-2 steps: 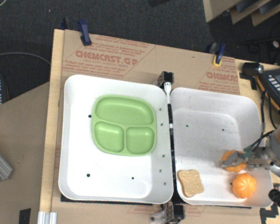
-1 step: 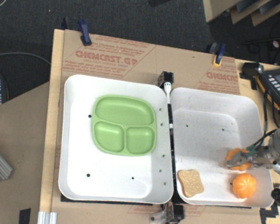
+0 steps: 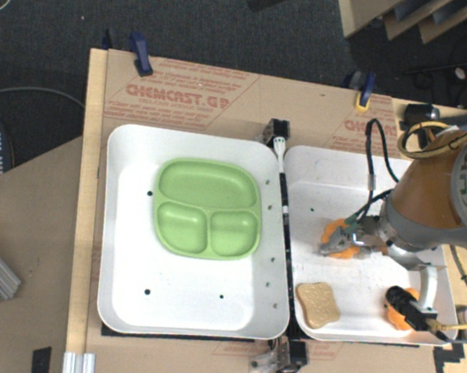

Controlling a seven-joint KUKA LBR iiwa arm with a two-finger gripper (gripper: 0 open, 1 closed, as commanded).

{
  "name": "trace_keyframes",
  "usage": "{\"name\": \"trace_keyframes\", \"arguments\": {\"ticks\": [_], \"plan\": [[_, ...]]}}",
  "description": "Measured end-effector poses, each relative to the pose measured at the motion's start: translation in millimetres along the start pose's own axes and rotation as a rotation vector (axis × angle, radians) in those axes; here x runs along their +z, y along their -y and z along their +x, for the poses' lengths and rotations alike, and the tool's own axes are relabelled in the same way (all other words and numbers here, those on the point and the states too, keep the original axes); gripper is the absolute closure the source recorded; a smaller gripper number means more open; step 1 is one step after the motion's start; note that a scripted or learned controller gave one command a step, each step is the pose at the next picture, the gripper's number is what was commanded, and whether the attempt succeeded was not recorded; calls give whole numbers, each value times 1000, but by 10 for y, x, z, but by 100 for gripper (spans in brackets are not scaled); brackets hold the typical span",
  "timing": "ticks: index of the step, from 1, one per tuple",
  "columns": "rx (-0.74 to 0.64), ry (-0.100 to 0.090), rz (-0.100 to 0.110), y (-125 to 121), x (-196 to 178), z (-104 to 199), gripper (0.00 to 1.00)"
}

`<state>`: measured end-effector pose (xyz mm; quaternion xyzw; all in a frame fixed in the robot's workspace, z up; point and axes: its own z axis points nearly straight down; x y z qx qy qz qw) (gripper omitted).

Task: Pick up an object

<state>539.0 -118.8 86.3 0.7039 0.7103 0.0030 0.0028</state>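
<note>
My gripper is low in the right bin, reaching in from the right toward its middle. Its tip is right at a small orange object on the bin floor, and part of that object is covered by it. Whether the object is gripped is unclear. A tan bread-slice-shaped piece lies flat near the front left corner of the same bin, apart from the gripper. Another orange piece sits near the bin's front right, half hidden under the wrist hardware.
The left bin holds a light green divided plate with three compartments, lying flat in its rear half. A raised rim with black clips separates the two bins. Cables hang over the right bin's back.
</note>
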Motion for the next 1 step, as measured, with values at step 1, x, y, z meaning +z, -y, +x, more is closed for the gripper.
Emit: {"name": "trace_keyframes", "arguments": {"ticks": [1], "plan": [[-6,-4,-4,-85,-1048,1180,100]]}}
